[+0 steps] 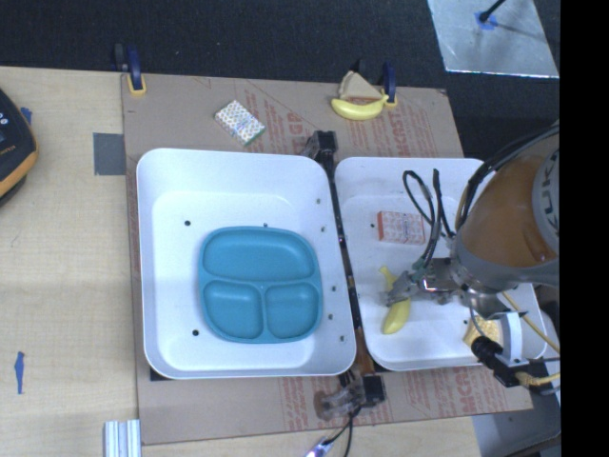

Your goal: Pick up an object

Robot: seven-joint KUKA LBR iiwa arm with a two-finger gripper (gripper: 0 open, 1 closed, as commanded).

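My claw hangs above the yellow banana in the right bin; its opening I cannot tell. I should descend straight, centred.

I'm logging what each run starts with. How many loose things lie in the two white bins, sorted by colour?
Blue: 1, the divided tray in the left bin.
Yellow: 1, the small yellow piece in the right bin.
White with red print: 1, the packet in the right bin.
Total: 3.
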